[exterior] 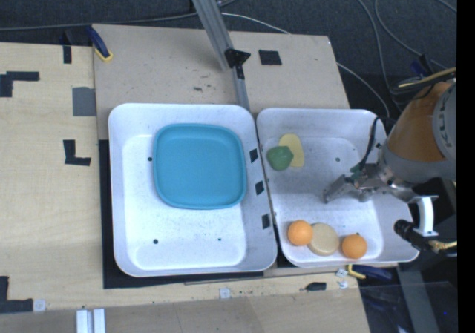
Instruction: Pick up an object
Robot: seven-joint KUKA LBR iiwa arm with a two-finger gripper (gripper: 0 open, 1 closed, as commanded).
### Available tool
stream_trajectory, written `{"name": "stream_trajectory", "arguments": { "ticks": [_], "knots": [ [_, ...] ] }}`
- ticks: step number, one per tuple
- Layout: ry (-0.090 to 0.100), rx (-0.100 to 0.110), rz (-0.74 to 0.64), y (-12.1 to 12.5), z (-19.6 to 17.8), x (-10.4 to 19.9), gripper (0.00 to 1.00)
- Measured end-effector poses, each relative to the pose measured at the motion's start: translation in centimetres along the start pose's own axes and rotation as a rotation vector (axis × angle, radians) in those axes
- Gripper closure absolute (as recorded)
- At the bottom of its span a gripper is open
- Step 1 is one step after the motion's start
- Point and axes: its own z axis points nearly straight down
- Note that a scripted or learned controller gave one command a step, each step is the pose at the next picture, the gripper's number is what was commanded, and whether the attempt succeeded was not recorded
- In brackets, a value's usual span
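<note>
The big grey arm point(427, 139) reaches in from the right, so it leans over the right bin point(319, 120). The left bin point(122, 176) holds a blue plate point(199, 165) lying flat in the middle. The gripper point(334, 192) sits low over a bare spot in the right bin, with nothing between its fingers, which look a little apart. The things to pick are near: a green ball point(280, 157) touching a yellow piece point(295, 147), and a row along the front wall, orange ball point(300, 233), tan disc point(323, 239), orange ball point(354, 246).
</note>
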Motion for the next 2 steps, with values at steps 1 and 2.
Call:
{"name": "stream_trajectory", "arguments": {
  "ticks": [1, 2],
  "knots": [
    [-0.002, -0.002, 0.001, 0.0, -1.1, -0.1, 1.0],
    [-0.001, -0.002, 0.0, 0.0, -7.3, 0.1, 1.0]
  ]
}}
